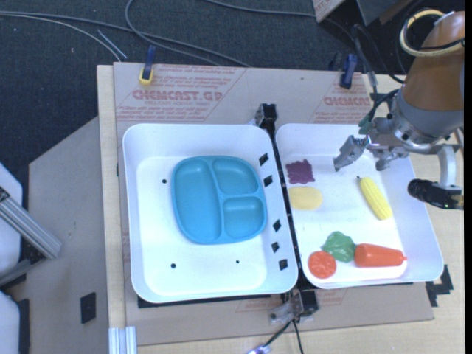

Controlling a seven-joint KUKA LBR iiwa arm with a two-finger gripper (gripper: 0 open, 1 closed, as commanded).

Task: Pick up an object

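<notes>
- The arm (431,72) comes in from the right, its orange band above the grey wrist, over the far right corner of the right bin (420,268).
- The jaws (366,155) hang over the far part of the right bin, spread apart: one finger (346,153) points left toward the purple piece, the other (386,158) sits to its right. Nothing is between them.
- The corn (375,197) lies just below the jaws on the bin floor, yellow and set at a slant; I cannot tell whether the right finger touches its far tip.
- The purple piece (300,171) lies near the bin's left wall, left of the jaws and apart from them.
- The yellow lump (304,198) rests just in front of the purple piece, close to it.
- At the bin's near edge sit three items in a row: a tomato (321,265) on the left, a green piece (340,245) touching it, and a carrot (379,256) on the right, its thick end against the green piece.
- The left bin (147,264) holds a blue plate (218,198) with three compartments, lying flat near the middle.
- A black divider (274,190) with clips runs between the two bins, which stand side by side, touching.
- Both bins rest on a brown board (184,87) printed with red lettering, on the desk; a blue clamp (147,71) and another (348,71) hold its far edge.
- Cables (184,13) loop on the dark floor beyond the board.
</notes>
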